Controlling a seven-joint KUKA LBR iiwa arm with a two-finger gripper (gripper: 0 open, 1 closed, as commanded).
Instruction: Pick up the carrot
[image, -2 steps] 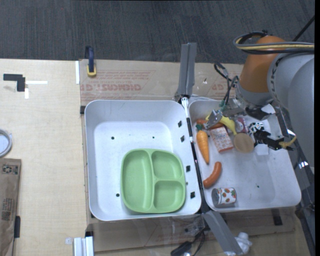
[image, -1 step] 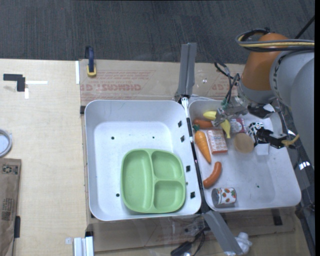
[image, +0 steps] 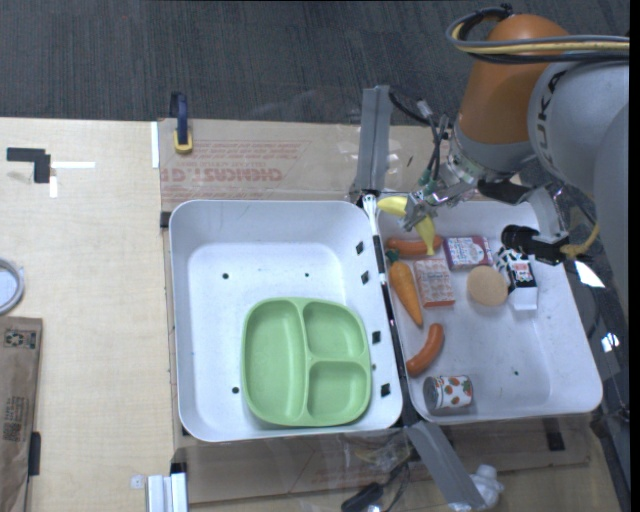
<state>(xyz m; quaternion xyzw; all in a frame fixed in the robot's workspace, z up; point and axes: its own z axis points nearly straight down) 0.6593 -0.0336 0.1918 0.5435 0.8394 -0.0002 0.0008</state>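
Lying slantwise by the right bin's left wall, a tapered orange carrot (image: 405, 290); claw (image: 432, 193) state unclear.

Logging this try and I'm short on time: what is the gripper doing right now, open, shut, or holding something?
Gripper: cannot be told; it is above the banana at the right bin's far end. The carrot lies in the bin, not held.
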